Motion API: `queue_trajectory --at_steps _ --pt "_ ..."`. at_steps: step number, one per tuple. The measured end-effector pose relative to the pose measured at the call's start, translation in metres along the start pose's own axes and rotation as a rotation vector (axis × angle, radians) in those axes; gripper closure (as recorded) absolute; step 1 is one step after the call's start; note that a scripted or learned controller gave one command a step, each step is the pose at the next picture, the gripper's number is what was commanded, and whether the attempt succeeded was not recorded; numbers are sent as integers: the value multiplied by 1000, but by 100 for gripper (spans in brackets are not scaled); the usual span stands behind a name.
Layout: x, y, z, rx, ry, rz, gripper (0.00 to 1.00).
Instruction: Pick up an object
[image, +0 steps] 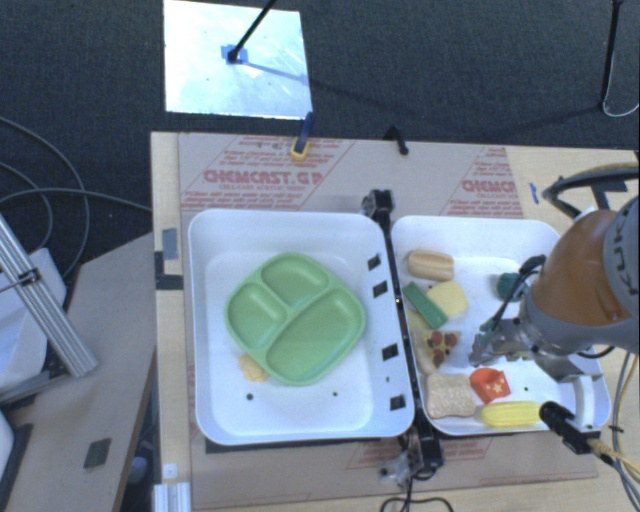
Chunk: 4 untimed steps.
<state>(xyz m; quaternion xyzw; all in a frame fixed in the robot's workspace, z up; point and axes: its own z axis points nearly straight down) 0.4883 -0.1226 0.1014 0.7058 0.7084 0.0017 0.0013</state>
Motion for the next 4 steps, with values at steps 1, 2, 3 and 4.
queue_trajectory --at_steps 1,2,3,4 --pt "-17 35 18 0 -2 -1 100" --pt "-5 74 17 -1 -1 -3 100" --pt "42 56 18 4 1 -3 100" --pt "-35 87 16 -1 -5 6 100"
